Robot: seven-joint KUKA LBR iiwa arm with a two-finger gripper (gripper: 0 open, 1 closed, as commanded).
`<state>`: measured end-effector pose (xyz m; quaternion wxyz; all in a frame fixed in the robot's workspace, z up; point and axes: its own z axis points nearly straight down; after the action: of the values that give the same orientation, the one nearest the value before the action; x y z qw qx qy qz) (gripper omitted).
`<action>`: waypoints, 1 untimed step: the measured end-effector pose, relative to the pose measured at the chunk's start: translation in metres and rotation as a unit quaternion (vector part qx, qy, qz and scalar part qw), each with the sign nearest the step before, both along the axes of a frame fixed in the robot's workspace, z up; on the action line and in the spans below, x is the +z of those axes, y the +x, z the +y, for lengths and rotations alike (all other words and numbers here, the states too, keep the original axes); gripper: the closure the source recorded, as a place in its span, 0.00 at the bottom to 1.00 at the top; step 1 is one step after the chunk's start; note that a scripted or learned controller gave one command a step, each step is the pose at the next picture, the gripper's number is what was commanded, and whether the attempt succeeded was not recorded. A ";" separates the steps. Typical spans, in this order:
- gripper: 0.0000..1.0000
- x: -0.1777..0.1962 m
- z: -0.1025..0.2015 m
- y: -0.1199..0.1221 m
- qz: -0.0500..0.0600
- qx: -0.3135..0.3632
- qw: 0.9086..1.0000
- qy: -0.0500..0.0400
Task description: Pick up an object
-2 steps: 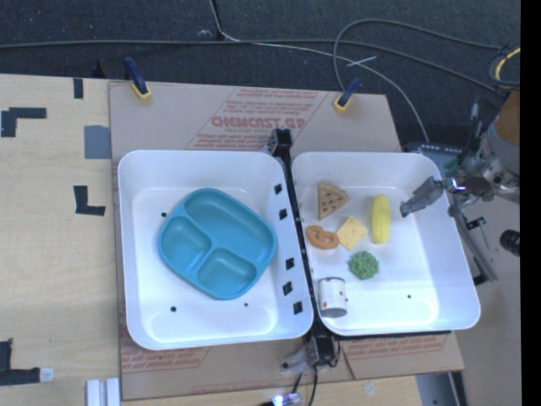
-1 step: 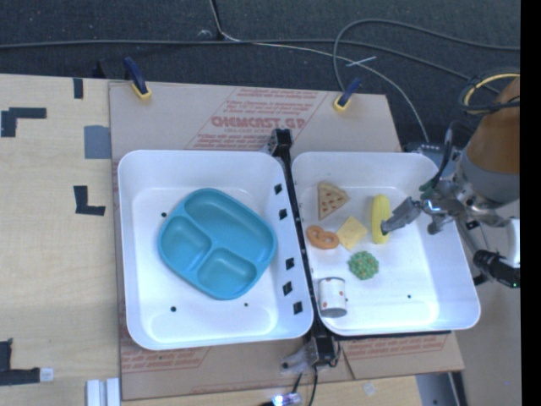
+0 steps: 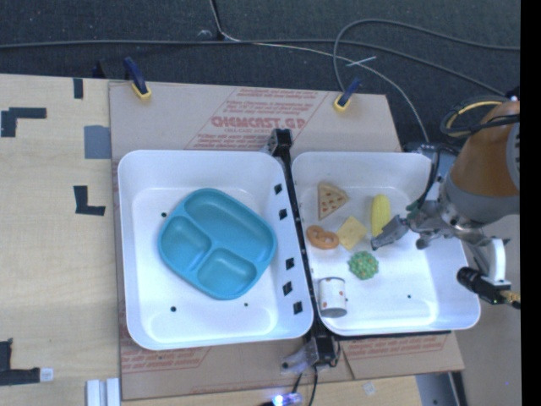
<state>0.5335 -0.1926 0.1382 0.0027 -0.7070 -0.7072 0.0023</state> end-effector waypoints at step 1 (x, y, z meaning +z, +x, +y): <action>0.00 -0.050 0.000 0.002 -0.006 -0.001 1.000 -0.001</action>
<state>0.5356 -0.1923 0.0887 -0.0019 -0.7074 -0.7068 -0.0015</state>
